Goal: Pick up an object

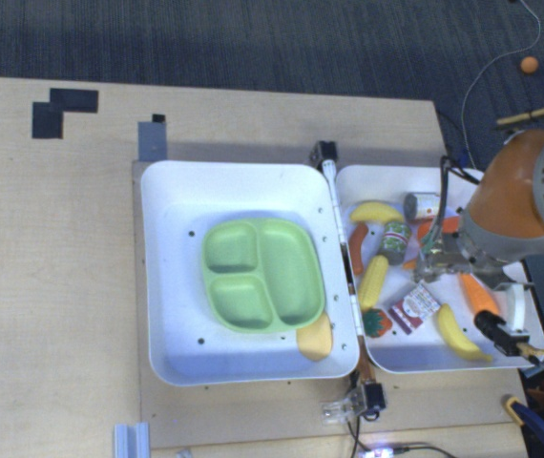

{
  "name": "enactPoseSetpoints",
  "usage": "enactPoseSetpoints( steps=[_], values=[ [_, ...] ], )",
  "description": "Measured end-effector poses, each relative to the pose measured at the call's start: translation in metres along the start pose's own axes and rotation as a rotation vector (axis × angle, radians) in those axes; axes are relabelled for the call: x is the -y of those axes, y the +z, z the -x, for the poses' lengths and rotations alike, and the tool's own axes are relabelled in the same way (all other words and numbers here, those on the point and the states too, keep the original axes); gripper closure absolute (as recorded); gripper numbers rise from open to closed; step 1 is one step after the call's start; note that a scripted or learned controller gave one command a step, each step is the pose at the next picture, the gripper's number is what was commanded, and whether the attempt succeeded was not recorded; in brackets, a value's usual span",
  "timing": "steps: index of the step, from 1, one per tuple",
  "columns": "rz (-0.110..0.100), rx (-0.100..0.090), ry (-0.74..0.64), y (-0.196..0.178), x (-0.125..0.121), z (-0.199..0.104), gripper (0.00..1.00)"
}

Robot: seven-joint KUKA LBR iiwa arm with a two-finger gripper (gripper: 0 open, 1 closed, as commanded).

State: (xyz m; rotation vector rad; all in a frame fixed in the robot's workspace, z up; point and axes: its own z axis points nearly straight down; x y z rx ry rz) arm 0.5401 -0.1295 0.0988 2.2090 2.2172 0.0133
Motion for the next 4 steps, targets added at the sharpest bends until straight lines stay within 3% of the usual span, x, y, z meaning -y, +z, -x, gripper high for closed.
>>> enactPoseSetpoints(
  steps=[1,2,3,4],
  values=[
    [0.0,0.0,0.0,0.0,0.0,0.0,0.0],
    [0.003,0.0,-0.002,-0.01,-0.001,-0.001,1.0],
    [0.003,0.0,-0.002,-0.01,-0.001,-0.001,0.0],
    [0.006,-0.001,-0.003,-0.021,-0.003,-0.002,1.0]
  ],
)
